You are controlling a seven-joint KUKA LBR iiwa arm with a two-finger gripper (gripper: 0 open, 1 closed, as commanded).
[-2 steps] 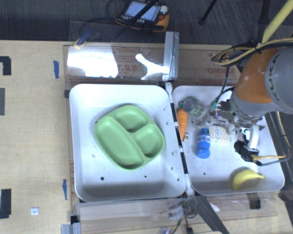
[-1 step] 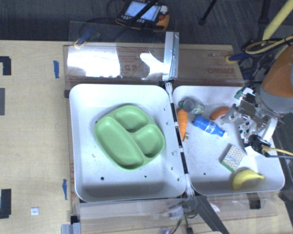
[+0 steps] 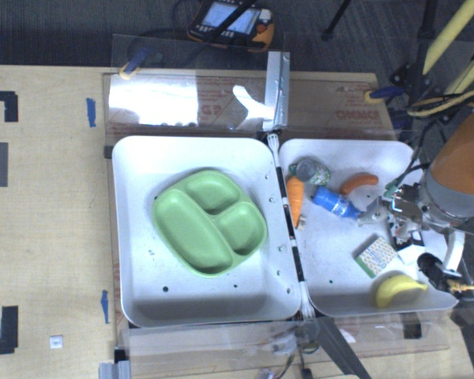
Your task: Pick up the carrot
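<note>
The carrot (image 3: 295,200) is small and orange and lies lengthwise against the left wall of the right bin (image 3: 332,279), its green top pointing away from me. My gripper (image 3: 395,214) hangs over the right side of that bin, well to the right of the carrot, above a spot between a blue bottle and a green-and-white block. Nothing shows between it and the carrot except the bottle.
A blue bottle (image 3: 332,202) lies just right of the carrot, with a grey-green lump (image 3: 310,170) and an orange-red sausage shape (image 3: 358,182) behind it. A green-and-white block (image 3: 375,255) and a yellow fruit (image 3: 399,290) sit near the front. The left bin (image 3: 134,235) holds a green divided plate (image 3: 209,221).
</note>
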